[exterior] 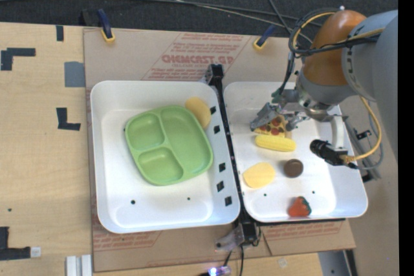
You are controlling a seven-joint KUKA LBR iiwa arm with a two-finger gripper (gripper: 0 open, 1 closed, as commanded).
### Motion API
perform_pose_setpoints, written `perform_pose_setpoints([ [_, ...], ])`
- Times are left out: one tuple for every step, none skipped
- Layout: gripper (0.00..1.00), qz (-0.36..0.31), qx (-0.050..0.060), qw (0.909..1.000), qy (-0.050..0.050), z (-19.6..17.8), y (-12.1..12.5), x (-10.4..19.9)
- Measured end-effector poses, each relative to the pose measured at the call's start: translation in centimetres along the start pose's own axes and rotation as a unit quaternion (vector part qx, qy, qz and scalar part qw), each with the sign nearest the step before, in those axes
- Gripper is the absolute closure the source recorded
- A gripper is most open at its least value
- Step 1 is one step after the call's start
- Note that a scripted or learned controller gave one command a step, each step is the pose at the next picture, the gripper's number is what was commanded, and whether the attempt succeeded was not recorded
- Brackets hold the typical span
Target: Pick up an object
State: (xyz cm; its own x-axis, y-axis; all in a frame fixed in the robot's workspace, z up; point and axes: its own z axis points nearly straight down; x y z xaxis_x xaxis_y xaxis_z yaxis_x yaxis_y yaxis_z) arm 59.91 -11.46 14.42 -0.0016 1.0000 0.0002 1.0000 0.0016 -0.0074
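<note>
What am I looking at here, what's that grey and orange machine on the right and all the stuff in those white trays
That is a robot arm, grey with an orange band, reaching in from the right. One camera fixed above the bench looks down at a slant. The arm's tip is a gripper, lowered into the right bin just above a pizza slice toy; whether it grips anything is hard to tell. That bin also holds a corn cob, a pale yellow piece, a brown ball and a red piece. The left bin holds a green divided plate with a yellow item by its far corner. The job is simply picking one object up.
</note>
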Motion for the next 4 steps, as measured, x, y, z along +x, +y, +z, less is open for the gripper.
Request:
perform_pose_setpoints([
  [0.0, 0.0, -0.004, 1.0, -0.002, 5.1, 0.1, 0.0],
  [1.0, 0.0, -0.007, 1.0, -0.002, 3.7, 0.2, 0.0],
  [1.0, 0.0, -0.006, 1.0, -0.001, -2.1, 1.0, -0.5],
  [1.0, 0.0, -0.006, 1.0, 0.0, -6.3, 1.0, -0.5],
])
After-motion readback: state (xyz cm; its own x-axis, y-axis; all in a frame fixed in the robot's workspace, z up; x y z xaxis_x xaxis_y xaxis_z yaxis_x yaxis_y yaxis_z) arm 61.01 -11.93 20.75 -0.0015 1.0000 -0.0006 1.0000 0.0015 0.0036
